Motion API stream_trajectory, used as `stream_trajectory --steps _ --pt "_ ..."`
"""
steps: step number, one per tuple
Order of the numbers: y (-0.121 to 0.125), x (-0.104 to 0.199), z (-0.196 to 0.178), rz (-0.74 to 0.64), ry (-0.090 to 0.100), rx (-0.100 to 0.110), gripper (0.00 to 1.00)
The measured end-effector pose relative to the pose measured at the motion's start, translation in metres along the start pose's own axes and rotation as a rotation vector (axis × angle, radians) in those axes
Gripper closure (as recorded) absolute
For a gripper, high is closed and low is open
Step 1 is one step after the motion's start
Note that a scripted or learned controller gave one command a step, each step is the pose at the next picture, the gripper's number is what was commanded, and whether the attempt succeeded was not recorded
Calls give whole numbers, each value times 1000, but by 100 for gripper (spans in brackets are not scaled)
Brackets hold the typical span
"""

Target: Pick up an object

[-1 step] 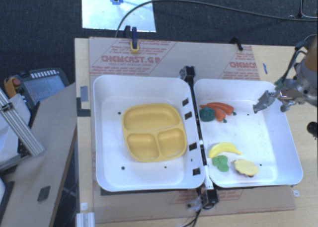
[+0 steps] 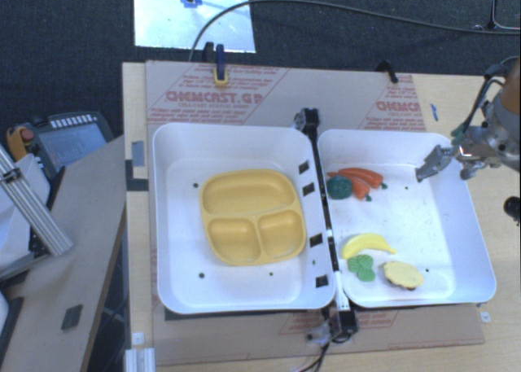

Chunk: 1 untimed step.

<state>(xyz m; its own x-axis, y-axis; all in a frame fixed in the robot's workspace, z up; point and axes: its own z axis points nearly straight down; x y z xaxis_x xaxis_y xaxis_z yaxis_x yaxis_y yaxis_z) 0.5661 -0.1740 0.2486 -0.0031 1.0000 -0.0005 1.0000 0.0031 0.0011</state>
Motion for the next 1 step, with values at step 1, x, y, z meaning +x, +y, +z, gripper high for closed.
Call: stream_trajectory --steps 1 --pt "-3 4 62 2 2 5 0"
